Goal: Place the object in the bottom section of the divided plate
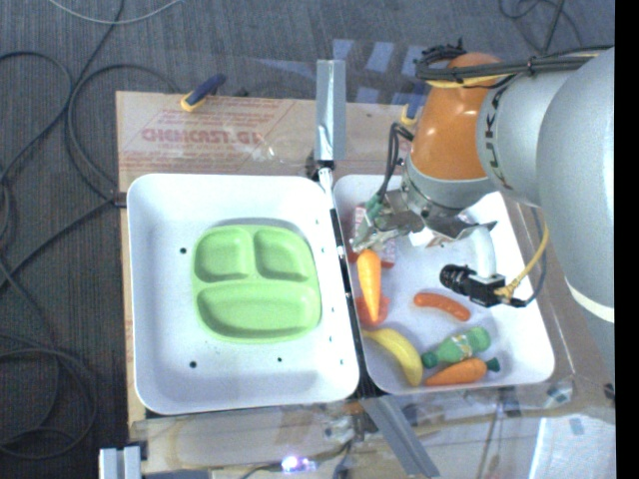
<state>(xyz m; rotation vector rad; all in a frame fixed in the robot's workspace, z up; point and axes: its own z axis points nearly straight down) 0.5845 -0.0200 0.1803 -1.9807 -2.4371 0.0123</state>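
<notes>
While the green divided plate (257, 279) lies bare in the left bin (150, 267), the arm hangs over the upper left corner of the right bin (529, 352), with its gripper (374, 223) low beside the wall the two bins share. Whether the gripper is open or closed cannot be told, because the wrist hides most of it.

Just below the gripper lies a carrot (369, 279), pointing away from it along that shared wall, with a red piece (377, 312) touching its lower end. Nothing visibly sits in the gripper, so by my reading the job is at the picking stage, and the carrot looks the likeliest target, though that is a guess.

Elsewhere in the right bin lie a banana (397, 353), a small green bottle (456, 347), a second carrot (461, 371) near the lower edge, and a red sausage (441, 305) near the middle.

Next, the gripper needs to close on one item and lift it clear of the wall. Then it must carry it left to the plate's wide bottom section, the one nearest the lower edge of the left bin.
</notes>
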